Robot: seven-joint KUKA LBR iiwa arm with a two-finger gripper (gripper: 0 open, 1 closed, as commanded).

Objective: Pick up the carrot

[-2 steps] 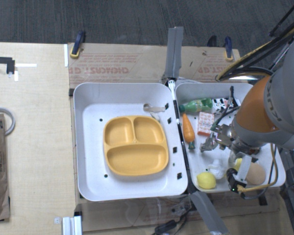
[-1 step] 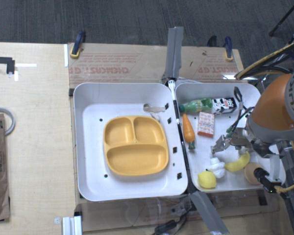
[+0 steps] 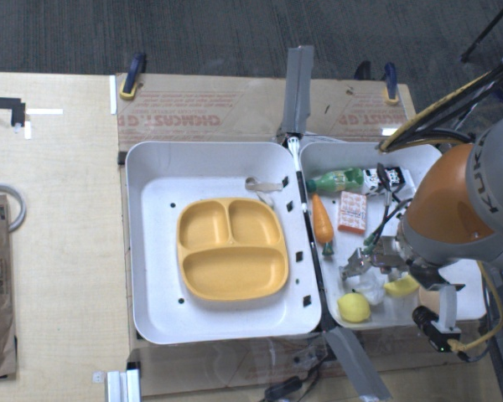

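Observation:
The orange carrot (image 3: 321,218) lies along the left wall of the right bin (image 3: 331,151), its tip pointing toward the back. My gripper (image 3: 358,266) hangs low over the middle of that bin, to the right of the carrot and nearer the front, about a hand's width from it. Nothing of the carrot is under or inside the gripper. The arm's orange band (image 3: 448,195) covers the bin's right part.
Around the carrot lie a green bottle (image 3: 335,179), a red and white packet (image 3: 352,211) and a black and white item (image 3: 386,177). A lemon (image 3: 355,307) and a yellow piece (image 3: 400,286) sit near the gripper. The left bin (image 3: 151,224) holds a yellow divided plate (image 3: 232,248).

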